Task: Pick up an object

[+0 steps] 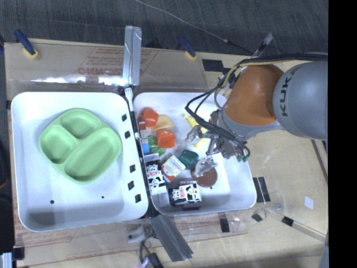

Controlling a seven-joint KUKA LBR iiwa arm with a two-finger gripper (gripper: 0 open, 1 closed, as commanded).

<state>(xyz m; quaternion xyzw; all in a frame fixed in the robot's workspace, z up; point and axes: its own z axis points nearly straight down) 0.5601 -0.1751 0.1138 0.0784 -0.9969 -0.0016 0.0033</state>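
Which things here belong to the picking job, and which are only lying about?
For the job:
- gripper
- right bin with the things to pick
- brown round piece
- dark green piece
- orange pieces
- black-and-white box

Lying about:
- green divided plate in the left bin
- blue clamps
- cables

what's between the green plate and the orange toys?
In the camera view: bare floor of the left bin, then the two bins' adjoining rims with black clips. Green plate sits left, orange toys right.
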